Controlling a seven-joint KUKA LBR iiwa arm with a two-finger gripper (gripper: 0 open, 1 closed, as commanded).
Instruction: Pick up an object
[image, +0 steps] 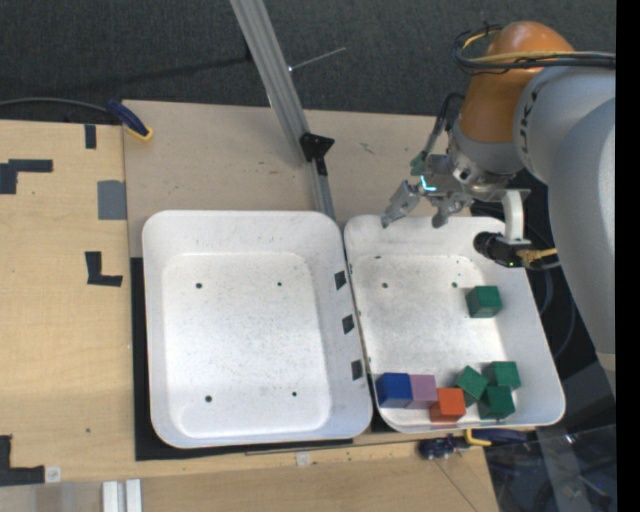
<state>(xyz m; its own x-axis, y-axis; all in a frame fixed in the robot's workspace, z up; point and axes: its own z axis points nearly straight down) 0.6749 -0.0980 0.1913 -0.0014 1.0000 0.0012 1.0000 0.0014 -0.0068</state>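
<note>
Right bin (400, 300): I am viewing small blocks, seemingly rigid and light, clustering along its near edge, a lone green block (483, 301) sitting apart. Gripper (418, 211): hovering over the far rim, jaws spread, carrying nothing; I am favouring the lone block's flat opposite faces.

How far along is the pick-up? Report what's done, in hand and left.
Done: nothing is lifted yet; the blocks lie in the right bin, a lone green block and a cluster with the blue block along its near edge.
In hand: nothing; the gripper hangs with open fingers above the bin's far edge.
Left: descend, grip, lift.
</note>
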